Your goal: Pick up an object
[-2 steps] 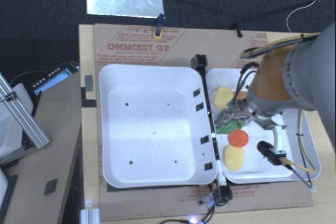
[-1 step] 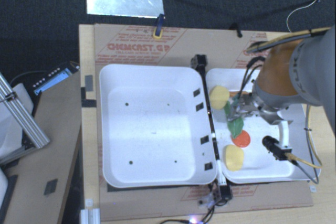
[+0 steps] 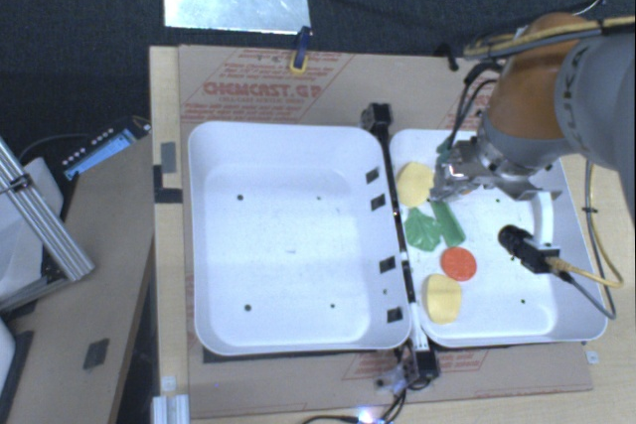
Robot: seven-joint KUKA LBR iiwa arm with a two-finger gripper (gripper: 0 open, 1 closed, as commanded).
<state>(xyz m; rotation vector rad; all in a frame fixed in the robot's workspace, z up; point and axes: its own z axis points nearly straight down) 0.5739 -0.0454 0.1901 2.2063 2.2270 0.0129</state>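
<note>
A yellow piece [image 3: 442, 299] is lying nearest the camera, close to the front wall of the right bin [image 3: 517, 318] and hard by the divider side; it is looking roughly upright in the picture, a little taller than wide, its long axis running from the near wall toward the far one; just behind it an orange-red disc [image 3: 458, 263] is sitting flat, round and so pointing no particular way, close to the yellow piece though whether they are touching cannot be told; farther back a green piece [image 3: 431, 225] is spreading out in two lobes, one running toward the divider and one slanting toward the near right, so that its long axis is lying on a diagonal; behind that a second yellow lump [image 3: 414, 182] is resting near the divider, close against the far end of the green piece, blunt and without a clear direction; the gripper [image 3: 449, 176] is hanging low over the far part of the right bin, just to the right of that second yellow lump and above the green piece, and whether its tips are apart or together cannot be told, the metal there being too blurred; the grey arm [image 3: 586, 104] is reaching in from the right with its orange band [image 3: 532, 89] bulking above the wrist; the left bin [image 3: 224, 243] is standing beside the right one, their walls meeting along the dark divider [image 3: 393, 213]; both are resting on a brown cardboard sheet [image 3: 263, 79].
</note>
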